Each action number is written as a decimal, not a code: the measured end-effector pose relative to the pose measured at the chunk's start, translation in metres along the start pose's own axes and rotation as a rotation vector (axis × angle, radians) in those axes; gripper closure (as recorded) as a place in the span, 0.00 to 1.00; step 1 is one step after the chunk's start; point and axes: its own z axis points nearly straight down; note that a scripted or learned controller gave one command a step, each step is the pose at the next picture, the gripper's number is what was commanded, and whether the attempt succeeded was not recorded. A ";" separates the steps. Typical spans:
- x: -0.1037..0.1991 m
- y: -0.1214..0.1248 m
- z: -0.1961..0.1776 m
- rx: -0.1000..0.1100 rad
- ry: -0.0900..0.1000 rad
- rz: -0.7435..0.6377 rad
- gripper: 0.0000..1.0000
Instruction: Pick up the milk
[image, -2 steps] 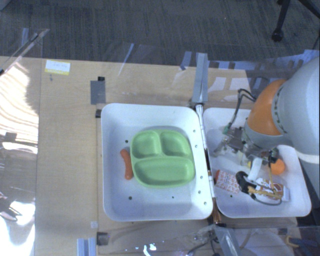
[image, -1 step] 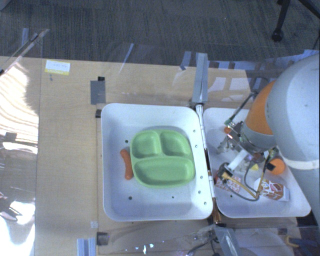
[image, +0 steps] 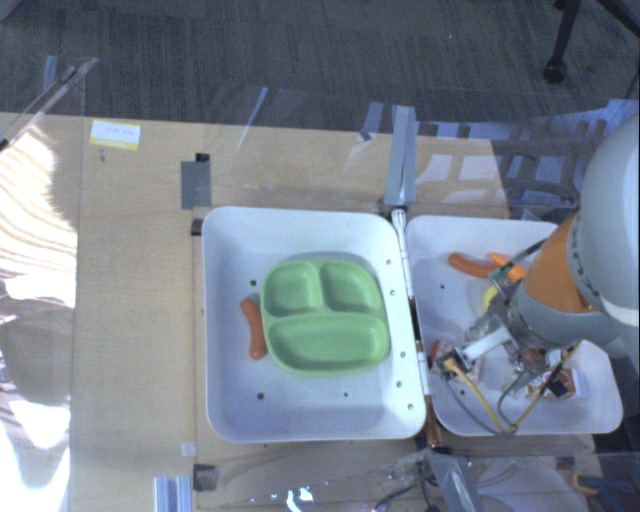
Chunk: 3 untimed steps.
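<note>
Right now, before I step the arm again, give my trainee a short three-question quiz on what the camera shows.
1. True or false: the green divided plate lies in the left bin.
2. Where is the orange sausage? A) in one of the plate's compartments; B) on the left bin's floor, beside the plate's left edge as the camera sees it; C) on the bench outside both bins.
3. Fill in: the arm reaches over the ____ bin.

Key: 1 true. 2 B. 3 right, the right bin, where a second orange item also lies near the far wall.
</note>
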 end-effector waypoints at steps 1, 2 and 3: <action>0.002 0.000 -0.010 -0.002 0.001 -0.011 1.00; 0.002 0.000 -0.010 -0.001 0.001 -0.011 0.00; 0.087 0.015 0.002 0.001 -0.001 0.206 0.00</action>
